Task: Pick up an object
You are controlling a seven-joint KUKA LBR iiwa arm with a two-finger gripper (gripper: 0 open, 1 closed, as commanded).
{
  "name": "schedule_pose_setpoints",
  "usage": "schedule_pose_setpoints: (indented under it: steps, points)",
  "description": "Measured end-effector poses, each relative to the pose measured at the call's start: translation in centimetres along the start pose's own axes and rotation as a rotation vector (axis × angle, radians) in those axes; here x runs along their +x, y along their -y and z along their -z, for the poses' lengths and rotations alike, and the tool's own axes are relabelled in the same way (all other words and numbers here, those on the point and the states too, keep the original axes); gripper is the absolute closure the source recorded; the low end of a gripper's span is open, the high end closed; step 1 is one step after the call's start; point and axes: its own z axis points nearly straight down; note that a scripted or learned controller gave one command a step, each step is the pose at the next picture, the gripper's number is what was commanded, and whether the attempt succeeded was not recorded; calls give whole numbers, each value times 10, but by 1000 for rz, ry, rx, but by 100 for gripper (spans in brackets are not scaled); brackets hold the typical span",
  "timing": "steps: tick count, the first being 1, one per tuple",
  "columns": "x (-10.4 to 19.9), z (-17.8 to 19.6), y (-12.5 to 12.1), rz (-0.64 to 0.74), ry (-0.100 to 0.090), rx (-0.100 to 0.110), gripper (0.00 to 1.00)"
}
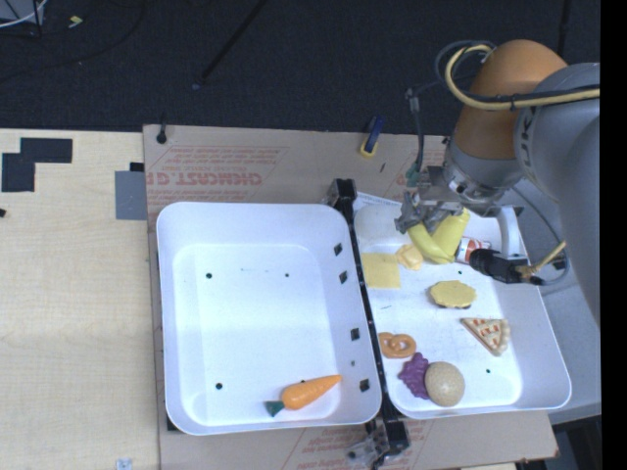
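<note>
- A yellow toy piece, maybe a banana or bottle, sits right under the gripper at the far end of the right bin; whether the fingers grip it, I cannot tell.
- The arm comes in from the right, bent down steeply, orange band uppermost, wrist over the bin's far edge.
- Mirrored red printing runs along the cardboard sheet under the bins; I cannot read it.
- Also in the right bin: a cheese slice, a burger patty, a pizza slice, a pretzel, purple grapes and a beige ball.
- A carrot lies in the left bin.
</note>
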Motion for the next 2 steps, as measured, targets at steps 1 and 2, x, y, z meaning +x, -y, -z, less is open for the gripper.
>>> schedule_pose_setpoints:
  steps: [1,2]
  points:
    - [48,26,3,1,-3,11,100]
    - [53,14,11,-1,-1,16,100]
